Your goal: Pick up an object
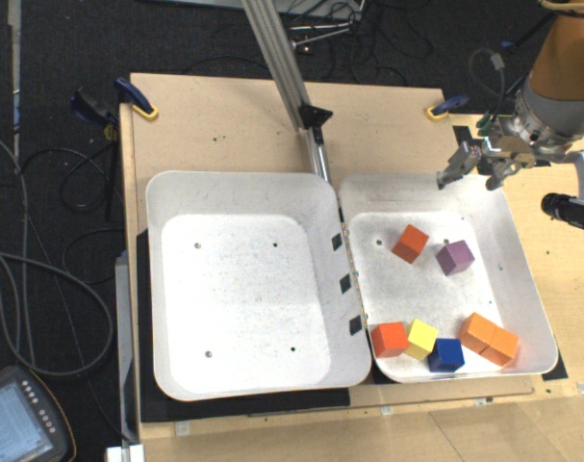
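Blue cube crowds yellow and orange in the right bin; my claw, spread and empty over the far rim, could jam there.

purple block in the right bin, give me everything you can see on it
The purple block is a small cube, matte, plain-coloured, no markings visible. It sits flat on the floor of the right bin, in the bin's upper middle, turned slightly off the bin's edges. Nothing touches it: the orange block lies just to its left with a gap between. The gripper hangs above the bin's far edge, well clear of it.
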`<state>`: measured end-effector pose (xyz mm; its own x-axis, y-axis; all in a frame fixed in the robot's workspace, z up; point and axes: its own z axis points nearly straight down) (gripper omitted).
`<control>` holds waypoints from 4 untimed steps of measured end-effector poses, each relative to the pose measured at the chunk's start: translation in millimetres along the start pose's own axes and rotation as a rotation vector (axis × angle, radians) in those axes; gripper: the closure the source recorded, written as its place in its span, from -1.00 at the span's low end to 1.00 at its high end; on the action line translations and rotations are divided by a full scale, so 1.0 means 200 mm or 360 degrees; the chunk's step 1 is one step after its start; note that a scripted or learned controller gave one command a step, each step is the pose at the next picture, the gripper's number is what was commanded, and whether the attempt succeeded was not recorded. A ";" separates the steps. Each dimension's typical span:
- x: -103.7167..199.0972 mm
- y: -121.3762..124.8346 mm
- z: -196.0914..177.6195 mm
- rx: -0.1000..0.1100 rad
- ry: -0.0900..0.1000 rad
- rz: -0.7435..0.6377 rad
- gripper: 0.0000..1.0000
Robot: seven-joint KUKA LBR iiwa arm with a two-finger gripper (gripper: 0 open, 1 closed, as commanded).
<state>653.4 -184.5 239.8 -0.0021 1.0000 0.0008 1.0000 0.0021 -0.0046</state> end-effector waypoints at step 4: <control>0.01 0.01 0.72 -0.0001 0.0000 0.0001 -1.00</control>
<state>654.4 -183.1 94.8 -0.0016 1.0000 0.0006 1.0000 0.0016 -0.0041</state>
